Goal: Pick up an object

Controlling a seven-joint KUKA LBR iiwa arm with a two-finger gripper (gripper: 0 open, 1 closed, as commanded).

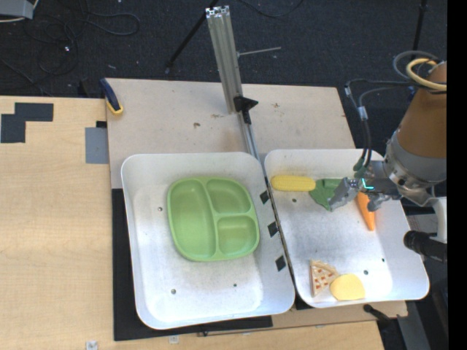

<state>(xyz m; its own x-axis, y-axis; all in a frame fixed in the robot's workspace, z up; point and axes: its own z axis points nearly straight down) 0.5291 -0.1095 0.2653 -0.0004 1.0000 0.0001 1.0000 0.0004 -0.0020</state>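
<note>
The gripper (349,189) hangs low in the right bin (408,286) — whether its fingers are parted I cannot tell — with the carrot (365,211) just beside them, long axis running roughly along the arm's reach.

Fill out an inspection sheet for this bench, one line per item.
Surface: two white bins side by side, left bin and right bin.
Job's things: right bin holds corn cob, green piece, carrot, pizza slice, yellow round piece.
Clutter: green divided plate in left bin.
Grippers: gripper low at the green piece; grasp unclear.
Cables: cables on the dark floor.
Surroundings: metal post behind the bins.
</note>
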